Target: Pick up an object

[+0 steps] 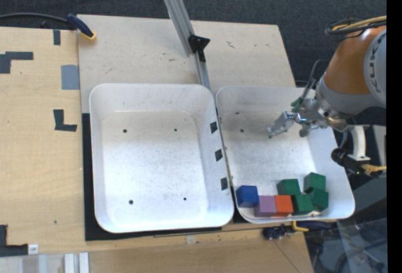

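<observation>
Far to the left of the gripper, past both bins, a bare wooden bench (pixel 38 140) carries dark tape marks, and a blue and yellow clamp (pixel 81 26) lies near its back edge. Nearer the gripper sits the left bin (pixel 103 108), a shallow white tray with rounded corners; its speckled floor holds nothing, so it offers wide open room. A slanted metal rail (pixel 176 2) comes down from the top of the view and ends where the two bins touch along a shared wall. The right bin (pixel 251 99) begins just past that wall, and its back and middle floor are open. The gripper (pixel 279 126) hangs over the middle of this bin, tilted, nothing between its fingers; whether they are spread or closed cannot be told. The blocks lie below and in front of the gripper, well apart from it, crowded against the bin's front rim: a blue block (pixel 247 195) nearest the shared wall, then a purple block (pixel 267 204) touching an orange block (pixel 284 204), then a cluster of green blocks (pixel 308 193) in the front right corner. The grey and orange arm (pixel 355 71) enters over the bin's right edge.
</observation>
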You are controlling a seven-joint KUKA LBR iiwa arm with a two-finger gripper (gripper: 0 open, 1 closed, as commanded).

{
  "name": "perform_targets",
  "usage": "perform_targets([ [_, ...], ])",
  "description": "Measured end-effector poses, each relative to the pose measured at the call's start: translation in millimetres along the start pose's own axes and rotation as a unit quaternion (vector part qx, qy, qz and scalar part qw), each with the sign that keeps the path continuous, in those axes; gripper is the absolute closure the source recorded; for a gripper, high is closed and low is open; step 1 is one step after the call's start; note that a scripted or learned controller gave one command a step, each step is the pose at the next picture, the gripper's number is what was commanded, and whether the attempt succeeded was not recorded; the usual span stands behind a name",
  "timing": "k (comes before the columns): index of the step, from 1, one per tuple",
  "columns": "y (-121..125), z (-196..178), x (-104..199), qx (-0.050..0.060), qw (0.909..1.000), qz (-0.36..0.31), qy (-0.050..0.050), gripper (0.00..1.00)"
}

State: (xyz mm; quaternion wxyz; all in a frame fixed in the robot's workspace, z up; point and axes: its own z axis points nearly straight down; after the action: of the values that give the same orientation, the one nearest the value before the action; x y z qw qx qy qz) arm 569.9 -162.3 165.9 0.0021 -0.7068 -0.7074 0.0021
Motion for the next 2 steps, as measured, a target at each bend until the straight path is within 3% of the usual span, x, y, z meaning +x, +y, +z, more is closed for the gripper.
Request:
perform_targets([
  [1, -8.7, 55.8, -6.6, 0.001, 1.0000, 0.000, 0.000, 0.00],
  [2, -7.1, 42.5, -5.4, -0.002, 1.0000, 0.000, 0.001, 1.00],
])
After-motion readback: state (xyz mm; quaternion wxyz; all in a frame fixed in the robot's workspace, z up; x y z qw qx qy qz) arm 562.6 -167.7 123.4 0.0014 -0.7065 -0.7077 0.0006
